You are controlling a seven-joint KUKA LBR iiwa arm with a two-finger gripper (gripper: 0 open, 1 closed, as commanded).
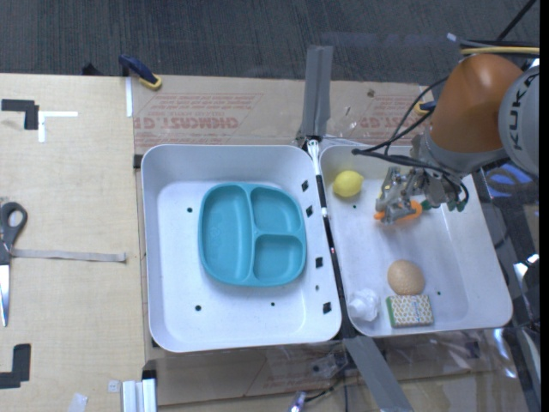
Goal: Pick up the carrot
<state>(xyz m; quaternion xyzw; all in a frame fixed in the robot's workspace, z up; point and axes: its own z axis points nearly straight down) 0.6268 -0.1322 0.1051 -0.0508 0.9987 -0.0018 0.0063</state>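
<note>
Carrot (405, 214): 1 item, small, bright orange, slender. Lay in the right-hand white bin (467, 292), in its upper half, roughly level and pointing left to right, with a slight tilt. Partly covered from above by the gripper (395, 206), so that orange showed at both ends, at the left tip and at the right end. Whether it rested on the bin floor could not be told.

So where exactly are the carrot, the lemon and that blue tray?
carrot (410, 212): camera view, on its orange body beside the pincer.
lemon (347, 184): camera view, on the middle of the yellow fruit.
blue tray (225, 230): camera view, on the floor of its large left compartment.
</note>
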